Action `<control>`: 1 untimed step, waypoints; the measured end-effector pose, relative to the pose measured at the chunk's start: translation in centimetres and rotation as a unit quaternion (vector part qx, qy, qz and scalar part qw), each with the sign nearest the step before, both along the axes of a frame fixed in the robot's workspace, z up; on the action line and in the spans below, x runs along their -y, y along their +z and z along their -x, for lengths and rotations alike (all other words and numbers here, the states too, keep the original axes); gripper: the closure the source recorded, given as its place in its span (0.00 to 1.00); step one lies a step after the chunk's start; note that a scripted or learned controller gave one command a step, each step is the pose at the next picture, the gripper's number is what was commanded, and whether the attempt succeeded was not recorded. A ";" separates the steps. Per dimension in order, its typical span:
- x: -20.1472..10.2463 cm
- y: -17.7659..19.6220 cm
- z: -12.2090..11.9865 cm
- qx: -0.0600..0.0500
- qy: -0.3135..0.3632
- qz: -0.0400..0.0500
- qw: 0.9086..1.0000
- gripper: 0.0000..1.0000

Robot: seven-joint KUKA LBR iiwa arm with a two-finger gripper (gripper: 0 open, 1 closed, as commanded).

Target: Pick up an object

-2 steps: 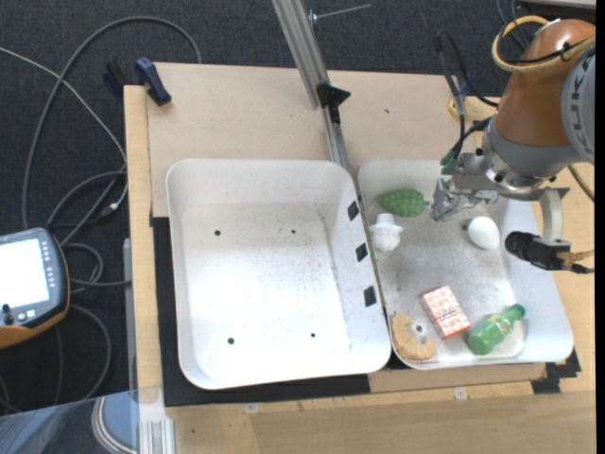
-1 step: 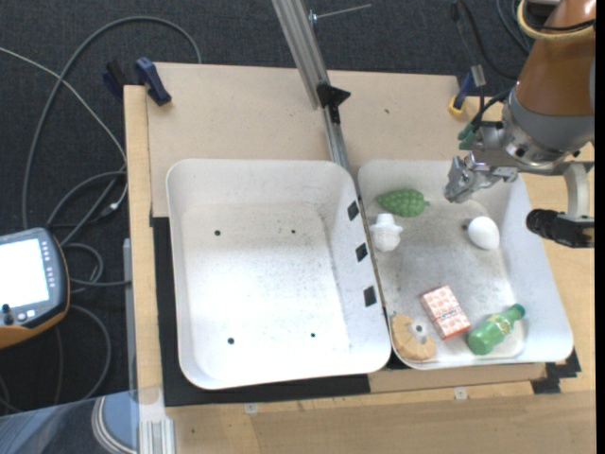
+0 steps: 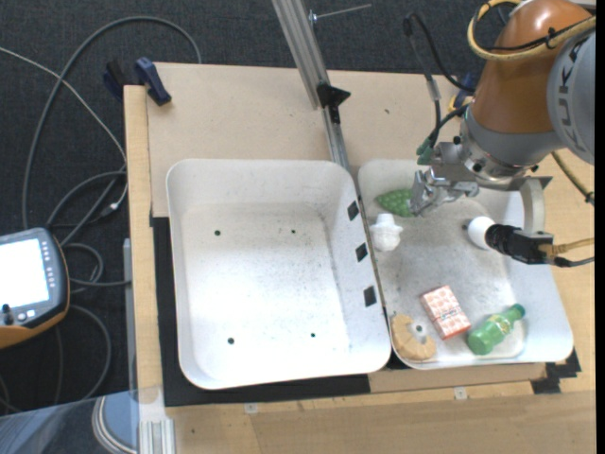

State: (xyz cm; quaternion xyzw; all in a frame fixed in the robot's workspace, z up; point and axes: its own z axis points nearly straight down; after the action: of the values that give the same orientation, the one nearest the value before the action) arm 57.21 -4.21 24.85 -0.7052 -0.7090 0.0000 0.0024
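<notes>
On the counter sit two shallow white bins side by side. The left bin shows only dark speckles and a few small dots on its floor. The right bin holds the objects. A small white piece lies by its left wall, with a green leafy item just beyond it near the far edge. Toward the near edge lie a round tan biscuit-like disc, then a red and white patterned box, then a green bottle on its side. The hand hangs over the far end of this bin, just beside the green leafy item; I cannot tell whether it grips anything or how it is set.
</notes>
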 end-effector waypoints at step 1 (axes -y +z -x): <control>-6.3 -0.1 1.4 0.000 0.001 0.000 1.000 1.00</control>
State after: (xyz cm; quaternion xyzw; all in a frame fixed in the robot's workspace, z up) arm 55.83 2.12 24.80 -0.7043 -0.7099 -0.0003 0.0026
